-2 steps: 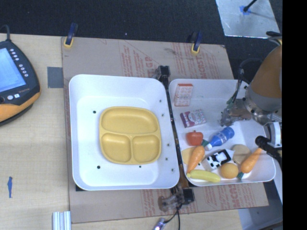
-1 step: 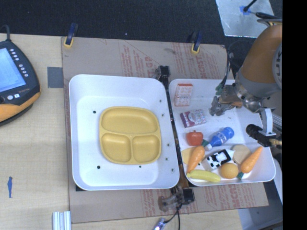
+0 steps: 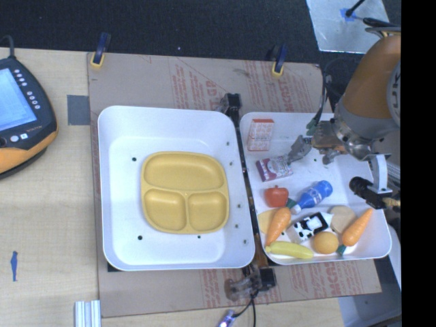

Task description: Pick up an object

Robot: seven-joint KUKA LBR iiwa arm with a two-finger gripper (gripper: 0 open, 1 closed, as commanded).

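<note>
The right bin holds several toy foods and packets. An orange-and-white box lies at its back left, and a red-and-silver packet lies just in front of that. Toward the front are a red tomato, a blue bottle, two carrots, a yellow banana, an orange and a black-and-white toy. My gripper hangs over the bin's back middle, open, with nothing between its fingers. Its left finger is just right of the packet.
The left bin holds a yellow divided plate. A teach pendant lies on the bench at the far left. Blue and yellow clamps pin the cardboard under the bins.
</note>
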